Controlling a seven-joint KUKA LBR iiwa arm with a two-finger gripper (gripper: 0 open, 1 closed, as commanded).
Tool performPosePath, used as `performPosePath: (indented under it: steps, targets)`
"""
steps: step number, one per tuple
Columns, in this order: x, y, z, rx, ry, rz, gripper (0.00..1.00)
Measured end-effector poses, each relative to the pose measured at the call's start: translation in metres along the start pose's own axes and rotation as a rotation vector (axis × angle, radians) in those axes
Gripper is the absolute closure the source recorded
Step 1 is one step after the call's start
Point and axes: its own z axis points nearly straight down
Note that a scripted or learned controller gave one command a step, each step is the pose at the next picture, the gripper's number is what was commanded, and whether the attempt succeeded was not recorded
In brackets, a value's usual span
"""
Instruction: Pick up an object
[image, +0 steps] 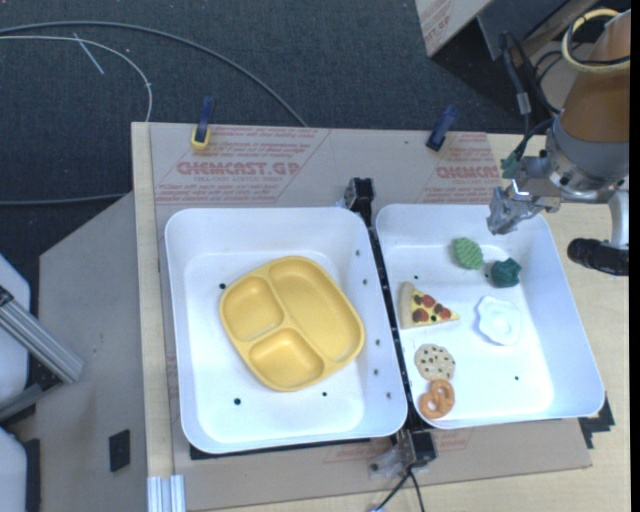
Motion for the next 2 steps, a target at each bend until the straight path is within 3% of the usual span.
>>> performPosePath:
  steps: [2]
  targets:
    - [0.097,0.002,0.003,0.005,0.003,-0.004,1.0]
